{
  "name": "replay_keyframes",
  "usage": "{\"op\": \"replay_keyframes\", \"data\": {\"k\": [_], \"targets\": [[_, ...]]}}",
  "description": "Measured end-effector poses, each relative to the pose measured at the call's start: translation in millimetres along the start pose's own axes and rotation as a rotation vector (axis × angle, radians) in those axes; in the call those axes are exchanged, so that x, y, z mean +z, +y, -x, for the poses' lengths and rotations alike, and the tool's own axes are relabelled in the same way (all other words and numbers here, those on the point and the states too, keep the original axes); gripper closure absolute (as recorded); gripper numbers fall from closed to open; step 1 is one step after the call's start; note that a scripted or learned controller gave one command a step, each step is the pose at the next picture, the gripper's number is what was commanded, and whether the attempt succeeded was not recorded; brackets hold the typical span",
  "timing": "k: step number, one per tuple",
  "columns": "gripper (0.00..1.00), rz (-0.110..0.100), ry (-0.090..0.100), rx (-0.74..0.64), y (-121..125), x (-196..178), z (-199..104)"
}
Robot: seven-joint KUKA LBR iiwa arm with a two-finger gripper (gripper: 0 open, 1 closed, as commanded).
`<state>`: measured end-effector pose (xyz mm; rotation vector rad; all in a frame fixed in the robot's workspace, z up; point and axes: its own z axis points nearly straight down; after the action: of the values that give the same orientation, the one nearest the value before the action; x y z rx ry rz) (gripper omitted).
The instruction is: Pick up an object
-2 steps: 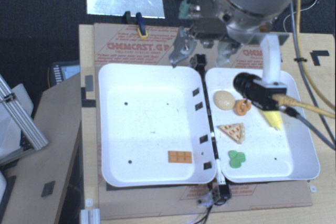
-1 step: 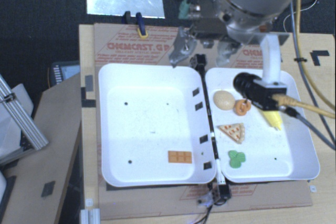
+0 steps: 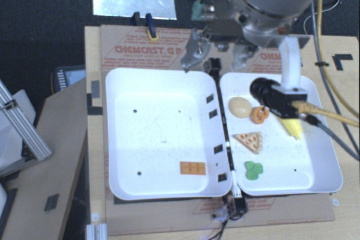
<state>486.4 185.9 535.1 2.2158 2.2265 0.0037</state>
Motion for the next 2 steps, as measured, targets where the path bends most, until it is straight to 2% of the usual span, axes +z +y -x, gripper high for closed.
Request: {"op": "replay_keyframes", "data": {"k": [2], "targets": [[0.0,0.0,0.0,0.0,0.0,0.0,0.0]]}}
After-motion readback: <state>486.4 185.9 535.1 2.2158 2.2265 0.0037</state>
